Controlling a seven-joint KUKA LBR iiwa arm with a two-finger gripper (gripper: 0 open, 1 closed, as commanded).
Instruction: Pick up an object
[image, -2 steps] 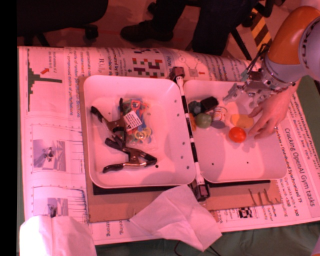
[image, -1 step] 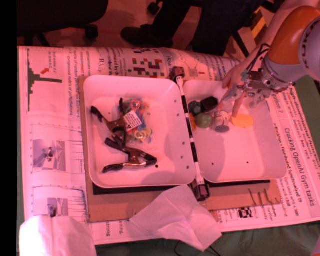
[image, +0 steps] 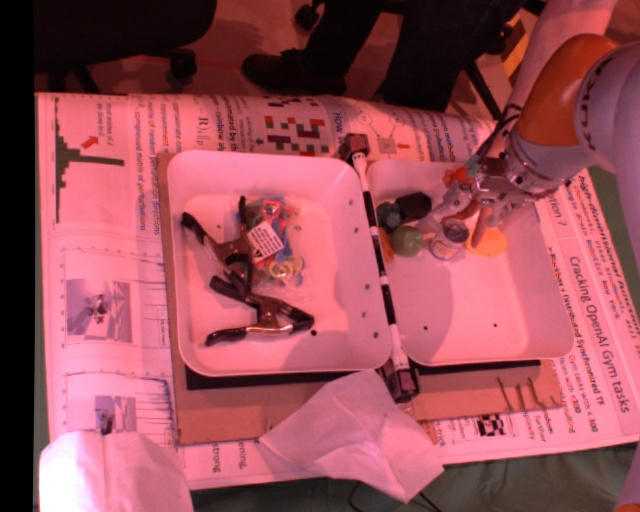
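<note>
My gripper (image: 480, 212) hangs low over the far part of the right bin (image: 500, 320), among a cluster of small things. An orange flat piece (image: 489, 243) lies right under it, and a small clear round jar (image: 451, 236) sits just to its left. Further left are a green ball (image: 407, 240), a dark teal ball (image: 389, 214) and a dark block (image: 414, 204). The left bin (image: 200, 180) holds a bag of coloured rings (image: 276, 240) and dark plier-like tools (image: 258, 322). Nothing is visibly held.
A black-and-white striped bar (image: 384, 262) runs along the seam between the bins. White crumpled tissue (image: 350, 430) lies at the bench's front, with more (image: 110, 475) at the front left. Printed posters (image: 100, 250) cover the bench. Someone's shoes (image: 280, 70) stand beyond the far edge.
</note>
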